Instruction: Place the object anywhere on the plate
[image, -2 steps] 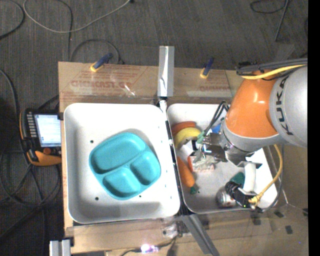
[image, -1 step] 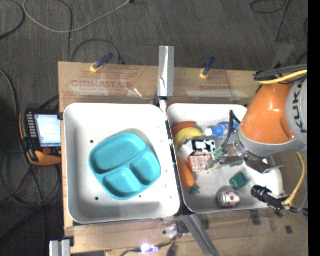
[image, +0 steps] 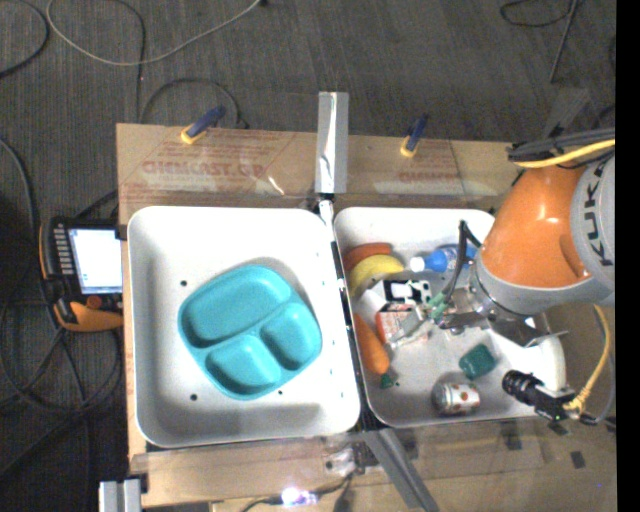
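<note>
At the far left, off the bench, sits a handheld pendant with a lit screen and orange casing (image: 82, 272). Next comes the left shallow white bin (image: 150, 330), which holds a turquoise plastic plate with three compartments (image: 251, 329), lying slightly turned near the bin's middle.

Across the divider, the right shallow white bin (image: 530, 395) carries the clutter. Along its left wall lies an orange carrot-shaped toy (image: 372, 347), with a yellow banana-shaped toy (image: 372, 268) and a red-orange rounded piece just behind it near the top. A small red-and-white carton (image: 396, 324) lies beside the carrot, toward the bin's middle. Further right are a blue-capped piece (image: 438, 262) near the top, a silver and red can on its side (image: 457, 398) near the bottom edge, and a small teal block (image: 478, 360) just above the can.

The gripper (image: 436, 312) reaches in over the bin's middle, right beside the carton; whether its fingers are apart or together cannot be made out. The grey and orange arm (image: 545, 240) covers the bin's upper right.
</note>
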